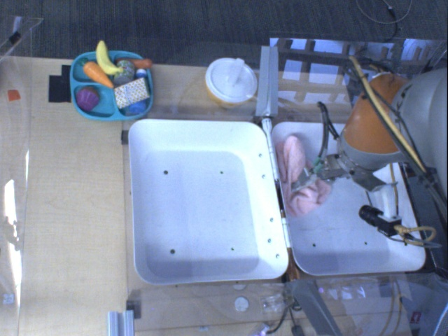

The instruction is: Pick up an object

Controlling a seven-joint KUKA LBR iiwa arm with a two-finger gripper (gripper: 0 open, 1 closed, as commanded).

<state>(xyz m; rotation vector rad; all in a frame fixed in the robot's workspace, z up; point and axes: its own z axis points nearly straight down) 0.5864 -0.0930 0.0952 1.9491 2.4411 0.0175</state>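
A: Eyes on the two-finger gripper (313,174) first. It's down inside the right-hand shallow white plastic bin (364,254), tip right up against the soft pink, lumpy, cloth-like object (297,173).

B: Open or closed on it?

A: I cannot tell. The tip is small and dark against the pink, and it blends in where they meet. I won't call a grasp from this.

B: Where does the pink thing sit?

A: In the right bin, hard against that bin's left wall, in its upper left part. One long lobe runs up toward the far rim, a rounder lump sits below it, and the gripper meets it between the two.

B: And behind the gripper?

A: The wrist leads right into the orange band (369,128), then the grey arm body (427,117) at the right bin's far right corner. A yellow cable (381,110) runs across the orange, and a black fitting (378,219) hangs over the bin's right side.

B: Neighbours?

A: The left-hand shallow white plastic bin (203,201) touches the right bin's left edge. Beyond that left bin's far rim stands a round white-lidded yellow tub (231,81), and further left of it a blue divided tray (108,86) with a yellow toy banana (106,59), an orange toy carrot (96,73) and a purple toy piece (87,98). All rests on the pale wooden bench (63,208).
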